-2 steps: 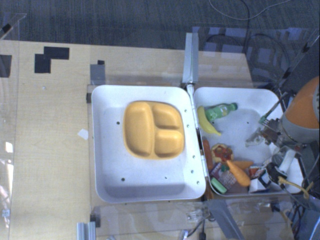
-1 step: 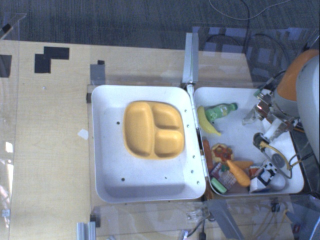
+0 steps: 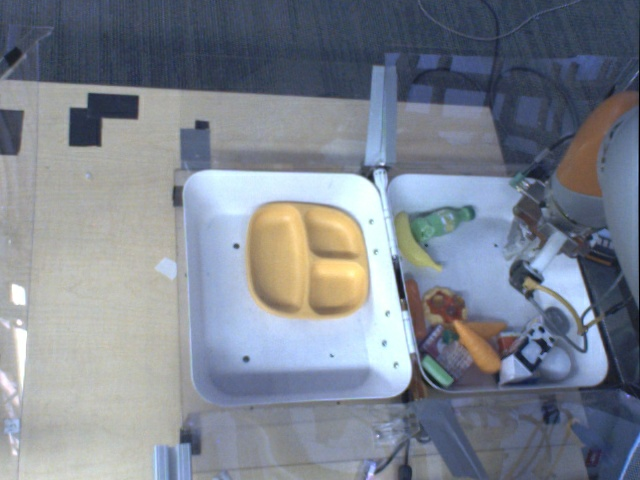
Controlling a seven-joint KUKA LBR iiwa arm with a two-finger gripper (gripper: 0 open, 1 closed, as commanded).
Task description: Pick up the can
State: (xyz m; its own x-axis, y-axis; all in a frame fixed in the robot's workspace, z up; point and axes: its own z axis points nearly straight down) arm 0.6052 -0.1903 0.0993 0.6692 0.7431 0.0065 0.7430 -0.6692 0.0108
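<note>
Bench [image 3: 100, 268] of pale wood bears two white bins [image 3: 200, 298]; dark carpet [image 3: 250, 18] beyond; gripper [image 3: 527, 240] state unclear.

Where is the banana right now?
The banana lies in the right bin, along that bin's left wall in the camera view, right beside the green bottle at the far end.

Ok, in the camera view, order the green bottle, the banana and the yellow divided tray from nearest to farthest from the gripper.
1. The green bottle, in the upper part of the right bin, is nearest the gripper.
2. The banana, just past the bottle, lies along that bin's left wall.
3. The yellow divided tray, in the middle of the left bin, is farthest.
</note>
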